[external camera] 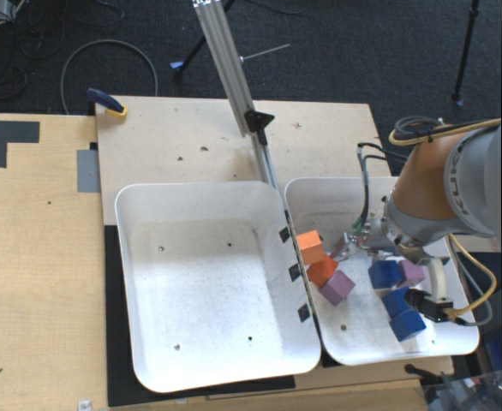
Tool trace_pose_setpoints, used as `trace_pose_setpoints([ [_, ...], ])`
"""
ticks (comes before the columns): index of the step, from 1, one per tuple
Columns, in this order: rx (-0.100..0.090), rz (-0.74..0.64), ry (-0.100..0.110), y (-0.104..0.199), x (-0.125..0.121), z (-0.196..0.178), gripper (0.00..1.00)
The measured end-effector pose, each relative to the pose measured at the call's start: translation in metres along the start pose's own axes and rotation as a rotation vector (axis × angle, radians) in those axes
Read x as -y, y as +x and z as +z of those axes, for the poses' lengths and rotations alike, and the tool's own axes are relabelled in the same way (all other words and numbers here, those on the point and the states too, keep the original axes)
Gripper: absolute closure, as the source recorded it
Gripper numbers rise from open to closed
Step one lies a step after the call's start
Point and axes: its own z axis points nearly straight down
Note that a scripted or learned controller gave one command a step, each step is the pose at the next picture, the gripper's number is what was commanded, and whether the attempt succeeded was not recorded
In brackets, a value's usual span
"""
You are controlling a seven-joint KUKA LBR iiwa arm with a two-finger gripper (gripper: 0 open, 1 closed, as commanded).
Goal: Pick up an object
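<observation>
Gripper (351, 241) of the arm (439, 187) is low inside the right bin (337, 191), near the middle of it, and I cannot tell its state, because it is small and partly hidden under the wrist.

As a judgement, the task is at the reaching step: nothing is lifted yet. All the blocks lie on the bin floor, and no block can be seen in the gripper. What is left is to close on one block and raise it.

Nearest to the gripper, on the side of the divider between the bins, lies the orange cube (309, 245), just beside it, with a red-orange block (322, 271) touching it from below. A purple cube (337, 286) lies next, toward the front edge of the bench. On the other side of the gripper, under the arm, there are a blue cube (385, 274), a small pink block (412, 272) and two more blue blocks (403, 313) toward the front wall. The left bin (131, 204) is well apart from the gripper.
</observation>
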Motion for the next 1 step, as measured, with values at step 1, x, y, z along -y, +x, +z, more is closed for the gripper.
trace_pose_setpoints([
  [1,0.001,-0.001,-0.005,0.0076,0.0394,-0.001,0.0],
])
